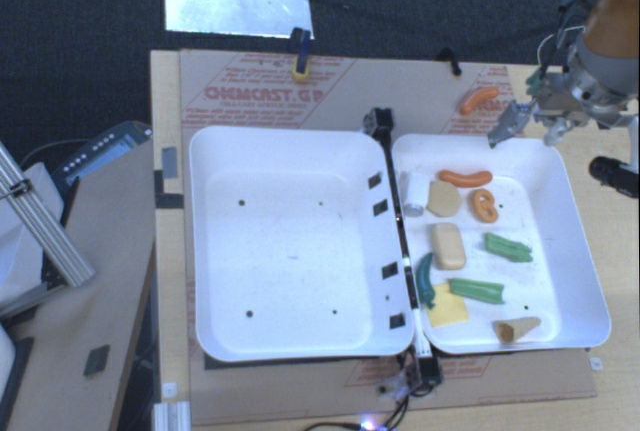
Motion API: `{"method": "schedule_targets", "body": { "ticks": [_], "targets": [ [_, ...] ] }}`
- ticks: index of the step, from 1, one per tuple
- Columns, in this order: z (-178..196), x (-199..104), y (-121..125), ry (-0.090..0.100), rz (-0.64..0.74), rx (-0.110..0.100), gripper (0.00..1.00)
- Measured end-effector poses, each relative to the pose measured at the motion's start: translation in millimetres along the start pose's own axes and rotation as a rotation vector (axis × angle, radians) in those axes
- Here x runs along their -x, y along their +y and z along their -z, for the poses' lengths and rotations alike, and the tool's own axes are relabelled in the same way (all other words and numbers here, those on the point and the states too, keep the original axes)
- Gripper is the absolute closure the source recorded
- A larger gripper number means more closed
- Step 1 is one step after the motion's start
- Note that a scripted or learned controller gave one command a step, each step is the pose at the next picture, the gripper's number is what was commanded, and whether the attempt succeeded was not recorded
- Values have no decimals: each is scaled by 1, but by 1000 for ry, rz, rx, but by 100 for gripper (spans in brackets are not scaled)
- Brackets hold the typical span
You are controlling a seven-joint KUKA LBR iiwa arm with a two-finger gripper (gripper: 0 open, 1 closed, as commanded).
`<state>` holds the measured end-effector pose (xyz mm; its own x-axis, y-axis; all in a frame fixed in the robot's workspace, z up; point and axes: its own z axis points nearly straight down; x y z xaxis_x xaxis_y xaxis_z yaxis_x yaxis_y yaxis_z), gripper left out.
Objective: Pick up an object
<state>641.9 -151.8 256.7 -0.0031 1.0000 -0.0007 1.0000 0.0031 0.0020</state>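
The claw (528, 122) hangs over the far edge of the right bin (578, 249), fingers spread wide with nothing between them. Below it in that bin lie an orange sausage (465, 178), a small pretzel (484, 206), tan blocks and green pods. Another orange sausage (479, 100) rests on the table (420, 84) just beyond the rim.

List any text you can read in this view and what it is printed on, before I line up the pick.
"CHEMCAST GP": red print on the brown sheet lying under the bins, behind the left bin.
More red print on the same sheet, behind the right bin and along the front edge: too blurred to read.
Buttons on the grey device at left: too small to read.
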Motion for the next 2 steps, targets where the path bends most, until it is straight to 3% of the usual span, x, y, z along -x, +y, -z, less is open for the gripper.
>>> {"method": "schedule_targets", "body": {
  "ticks": [1,2],
  "targets": [
    [-139,27,25,1,-2,-6,0],
    [-169,-34,-20,-3,3,9,0]
  ]
}}
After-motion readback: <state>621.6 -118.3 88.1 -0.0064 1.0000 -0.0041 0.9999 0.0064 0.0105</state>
